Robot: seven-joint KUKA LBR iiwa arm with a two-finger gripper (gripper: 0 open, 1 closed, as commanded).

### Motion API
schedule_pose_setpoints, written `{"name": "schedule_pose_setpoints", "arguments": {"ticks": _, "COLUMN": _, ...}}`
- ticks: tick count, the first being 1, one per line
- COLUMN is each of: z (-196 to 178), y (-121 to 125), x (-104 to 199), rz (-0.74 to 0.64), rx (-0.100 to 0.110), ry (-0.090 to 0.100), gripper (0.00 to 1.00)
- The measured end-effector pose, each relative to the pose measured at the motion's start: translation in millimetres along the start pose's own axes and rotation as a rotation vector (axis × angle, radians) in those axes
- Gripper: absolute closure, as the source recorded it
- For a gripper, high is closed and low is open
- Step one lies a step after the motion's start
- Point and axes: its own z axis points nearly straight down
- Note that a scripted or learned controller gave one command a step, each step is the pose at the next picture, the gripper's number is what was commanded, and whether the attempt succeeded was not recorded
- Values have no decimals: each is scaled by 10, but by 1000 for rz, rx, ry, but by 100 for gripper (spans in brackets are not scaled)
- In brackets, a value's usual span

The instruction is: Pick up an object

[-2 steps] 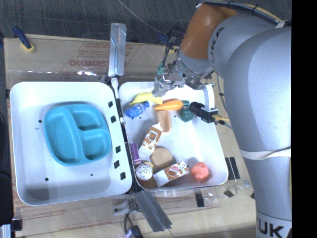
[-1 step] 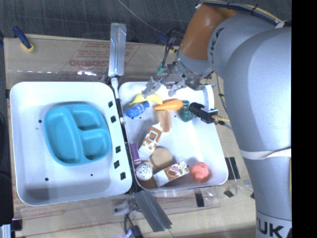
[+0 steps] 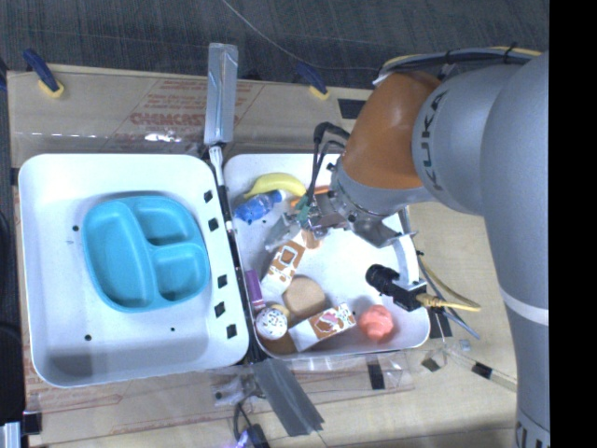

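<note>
My gripper [image 3: 301,220] hangs low over the upper middle of the right bin [image 3: 412,332], under the grey and orange arm. It is just above a brown-and-white carton [image 3: 284,265] and to the right of a blue crumpled object [image 3: 252,208]. A yellow banana [image 3: 275,186] lies at the bin's far edge, close behind the gripper. Nearer the front lie a tan bread slice [image 3: 304,297], a white speckled ball [image 3: 272,322], a second carton [image 3: 329,323] and a pink lump [image 3: 377,322]. The arm hides part of the bin's right side.
The left bin [image 3: 56,343] holds a blue divided tray [image 3: 145,250]. A purple stick [image 3: 254,289] lies along the right bin's left wall. Black clips line the wall between the two bins.
</note>
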Motion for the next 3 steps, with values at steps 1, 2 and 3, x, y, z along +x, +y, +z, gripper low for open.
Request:
{"name": "schedule_pose_setpoints", "arguments": {"ticks": 1, "z": -95, "y": 4, "x": 1, "rz": -5, "rx": 2, "ry": 0, "gripper": 100}}
{"name": "schedule_pose_setpoints", "arguments": {"ticks": 2, "z": -93, "y": 3, "x": 1, "rz": -5, "rx": 2, "ry": 0, "gripper": 0}}
{"name": "schedule_pose_setpoints", "arguments": {"ticks": 3, "z": 821, "y": 280, "x": -426, "rz": -172, "rx": -18, "ry": -6, "gripper": 0}}
